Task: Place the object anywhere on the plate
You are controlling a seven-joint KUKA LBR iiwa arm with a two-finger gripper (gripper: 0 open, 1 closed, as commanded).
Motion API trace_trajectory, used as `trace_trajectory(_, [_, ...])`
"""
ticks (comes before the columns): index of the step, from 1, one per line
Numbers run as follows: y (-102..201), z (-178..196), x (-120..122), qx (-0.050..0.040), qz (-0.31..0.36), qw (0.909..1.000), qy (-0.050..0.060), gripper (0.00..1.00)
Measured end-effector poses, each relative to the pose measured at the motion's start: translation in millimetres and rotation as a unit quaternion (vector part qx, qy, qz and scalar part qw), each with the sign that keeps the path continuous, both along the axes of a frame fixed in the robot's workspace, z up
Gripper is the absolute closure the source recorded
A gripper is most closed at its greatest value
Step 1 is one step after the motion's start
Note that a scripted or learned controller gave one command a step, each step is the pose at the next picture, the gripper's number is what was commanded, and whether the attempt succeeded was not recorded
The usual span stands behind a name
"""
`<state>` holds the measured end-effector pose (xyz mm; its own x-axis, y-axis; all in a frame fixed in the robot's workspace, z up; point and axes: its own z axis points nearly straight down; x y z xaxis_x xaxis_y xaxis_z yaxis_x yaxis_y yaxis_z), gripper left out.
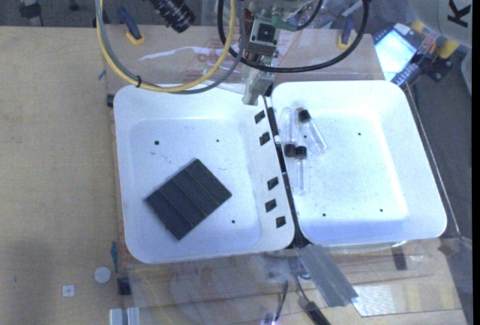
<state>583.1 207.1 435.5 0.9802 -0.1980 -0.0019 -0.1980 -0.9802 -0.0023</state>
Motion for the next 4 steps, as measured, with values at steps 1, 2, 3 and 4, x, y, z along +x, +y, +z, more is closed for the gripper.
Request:
trace_trajectory(1, [2, -33, 67, 0.0016, -0.057, 0.9984, -0.001, 1.00])
trace_trajectory(2, [-5, 0, 83, 0.0016, -0.014, 0.9999, -0.003, 1.00])
trace_trajectory(3, [-3, 11, 83, 0.0047, -0.014, 0.9999, -0.004, 1.00])
trace_trajectory(4, [19, 0, 83, 0.0022, 0.000, 1.0000, -0.002, 1.00])
